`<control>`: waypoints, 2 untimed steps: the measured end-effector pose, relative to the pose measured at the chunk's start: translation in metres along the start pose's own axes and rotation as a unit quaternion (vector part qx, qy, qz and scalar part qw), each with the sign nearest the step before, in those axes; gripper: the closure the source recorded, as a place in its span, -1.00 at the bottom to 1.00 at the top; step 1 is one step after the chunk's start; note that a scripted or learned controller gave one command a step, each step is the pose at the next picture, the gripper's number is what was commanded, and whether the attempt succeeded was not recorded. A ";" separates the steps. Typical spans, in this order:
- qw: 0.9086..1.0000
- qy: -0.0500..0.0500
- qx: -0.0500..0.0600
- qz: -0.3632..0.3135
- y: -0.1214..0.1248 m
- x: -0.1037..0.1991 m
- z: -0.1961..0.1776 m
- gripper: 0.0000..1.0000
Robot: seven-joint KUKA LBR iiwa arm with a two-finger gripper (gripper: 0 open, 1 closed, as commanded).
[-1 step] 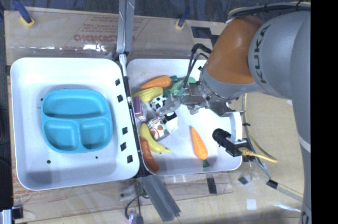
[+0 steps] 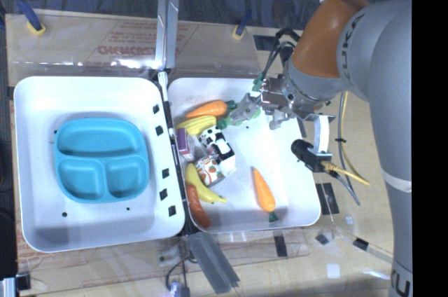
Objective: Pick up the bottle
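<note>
So the lone carrot (image 2: 263,190) sits nearest in the right bin (image 2: 294,208), and the bottle (image 2: 211,168) lies left of it in the toy pile. Further back the arm (image 2: 364,43) bends in from the right, gripper (image 2: 245,111) low by the upper carrot (image 2: 206,109); can't tell its opening or grasp.

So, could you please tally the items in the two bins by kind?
Carrots: 2
Bananas: 2
Blue divided tray: 1
Black-and-white toy: 1
Small patterned container: 1
Reddish sausage-like item: 1
Total: 8
</note>
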State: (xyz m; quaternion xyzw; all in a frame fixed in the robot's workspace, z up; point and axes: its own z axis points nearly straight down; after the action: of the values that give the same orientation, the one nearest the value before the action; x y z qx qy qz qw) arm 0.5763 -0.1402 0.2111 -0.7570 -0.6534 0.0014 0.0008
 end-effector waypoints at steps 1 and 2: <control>0.999 0.001 -0.001 -0.046 -0.011 0.019 -0.060 -1.00; 0.999 0.000 0.000 0.048 0.039 -0.008 0.012 -1.00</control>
State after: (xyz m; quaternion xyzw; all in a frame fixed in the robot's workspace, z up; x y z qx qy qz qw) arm 0.6134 -0.1541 0.1993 -0.7873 -0.6165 0.0011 0.0007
